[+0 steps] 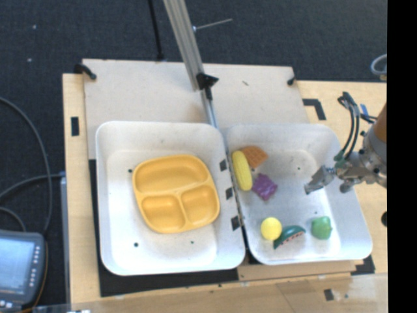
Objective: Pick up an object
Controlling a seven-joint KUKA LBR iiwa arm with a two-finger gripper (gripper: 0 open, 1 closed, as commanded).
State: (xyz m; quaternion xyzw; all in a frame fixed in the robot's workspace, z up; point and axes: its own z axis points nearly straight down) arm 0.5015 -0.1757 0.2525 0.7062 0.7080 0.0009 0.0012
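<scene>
The right bin (339, 142) holds several small toys. A long yellow piece (242, 169) lies by its left wall, with an orange piece (255, 154) against it. Just right of them is a purple piece (264, 186). Near the front lie a yellow ball (271, 227), a dark green and red piece (290, 235) and a green ball (321, 227). My gripper (331, 184) hangs over the right half of this bin, above and behind the green ball. It is open and holds nothing.
The left bin (111, 142) holds a yellow divided plate (176, 193). An aluminium post (186, 38) rises behind the seam between the bins. Cables (352, 119) hang by the arm at the right edge.
</scene>
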